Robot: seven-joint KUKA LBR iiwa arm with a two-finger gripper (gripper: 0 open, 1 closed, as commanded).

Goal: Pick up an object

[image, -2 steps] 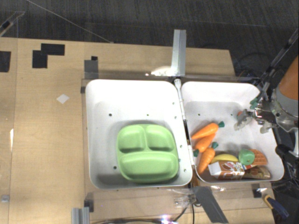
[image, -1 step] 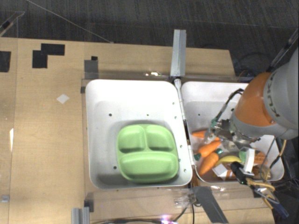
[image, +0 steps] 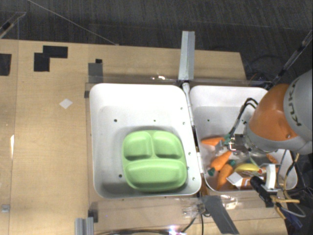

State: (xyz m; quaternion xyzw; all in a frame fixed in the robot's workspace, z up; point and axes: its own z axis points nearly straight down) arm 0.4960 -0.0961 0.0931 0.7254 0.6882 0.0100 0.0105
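Your worktop (image: 44,146) is pale wood and carries two shallow white bins side by side. The left bin (image: 112,106) holds a green divided tray (image: 154,159), lying flat toward its near side. The arm (image: 279,119), grey with its orange band, reaches in from the right over the right bin (image: 215,106). Its jaws (image: 234,145) sit low among a small heap of toy food; you cannot tell from here whether they are apart or together. Just beside them lie two carrots (image: 221,161) and a banana (image: 248,169), bunched in that bin's near part.
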